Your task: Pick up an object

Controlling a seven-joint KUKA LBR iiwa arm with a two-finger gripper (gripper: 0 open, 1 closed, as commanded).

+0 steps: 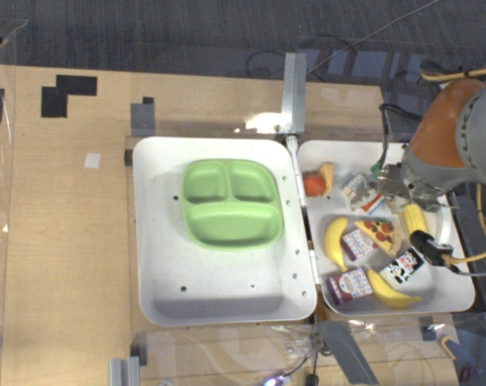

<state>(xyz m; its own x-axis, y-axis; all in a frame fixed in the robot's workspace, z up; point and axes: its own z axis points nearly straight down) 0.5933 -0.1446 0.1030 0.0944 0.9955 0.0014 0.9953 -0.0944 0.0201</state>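
right bin (pixel 460 300), crowded. pizza slice toy (pixel 380 233) near the centre; purple carton (pixel 356 244) touching it at 9 o'clock, curved banana (pixel 335 244) beyond that by the left wall. second purple carton (pixel 349 285) and second banana (pixel 392 289) along the front edge, black-and-white carton (pixel 404 266) between them and the right side. yellow corn-like piece (pixel 415 219) at 2 o'clock of the pizza. red tomato-like ball (pixel 315 185) with a small yellow piece (pixel 327 172) at the back left corner. grey-white packet (pixel 354 190) behind the pizza.

end effector (pixel 381 193) sits low over the back middle of this bin, just behind the pizza; whether it is spread or pinching anything, cannot tell, the wrist body covers it. arm (pixel 448 147) cut off at the right edge.

open floor mostly at the back right corner; items pack the front.

left bin (pixel 158 280): green divided plate (pixel 230 202) centred, wide bare margin all round. wooden surface (pixel 58 240) to the left.
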